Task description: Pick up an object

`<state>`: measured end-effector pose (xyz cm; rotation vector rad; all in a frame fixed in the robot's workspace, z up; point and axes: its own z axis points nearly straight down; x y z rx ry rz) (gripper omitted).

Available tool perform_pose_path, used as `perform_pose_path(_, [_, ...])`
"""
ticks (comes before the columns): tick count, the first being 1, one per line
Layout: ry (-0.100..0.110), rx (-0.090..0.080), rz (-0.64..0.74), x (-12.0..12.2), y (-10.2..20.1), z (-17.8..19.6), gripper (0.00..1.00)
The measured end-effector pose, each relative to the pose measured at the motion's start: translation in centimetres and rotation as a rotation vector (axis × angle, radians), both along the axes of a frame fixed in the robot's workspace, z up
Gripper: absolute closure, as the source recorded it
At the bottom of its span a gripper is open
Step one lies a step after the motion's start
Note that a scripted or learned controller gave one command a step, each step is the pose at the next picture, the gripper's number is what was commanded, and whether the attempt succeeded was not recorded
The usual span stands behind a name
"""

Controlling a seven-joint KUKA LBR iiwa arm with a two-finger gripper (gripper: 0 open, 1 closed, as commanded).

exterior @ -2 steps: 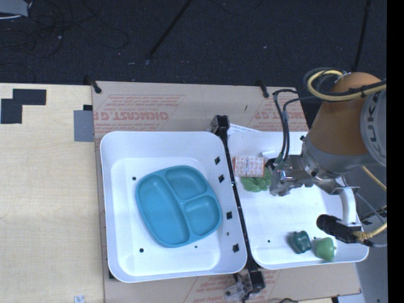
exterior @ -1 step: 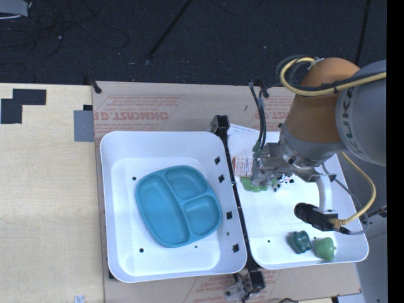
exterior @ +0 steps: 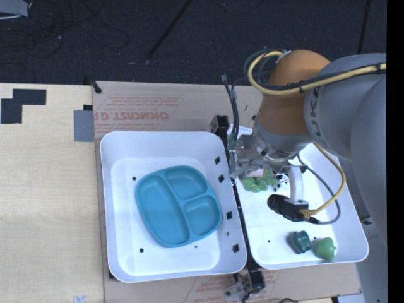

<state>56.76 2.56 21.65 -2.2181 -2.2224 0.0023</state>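
Camera view: pincer [exterior: 252, 172] low beside green object [exterior: 259, 183].

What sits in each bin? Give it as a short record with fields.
left bin: one blue divided plate, lying flat
right bin: teal object beside a green object near the front corner; a light green item at the far end
arm: over the right bin's far end, wrist down near the light green item
held: nothing seen
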Motion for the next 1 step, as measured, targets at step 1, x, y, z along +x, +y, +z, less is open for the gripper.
perform_pose_path(1, [-0.001, 0.001, 0.002, 1.96, 4.57, 0.49, 1.0])
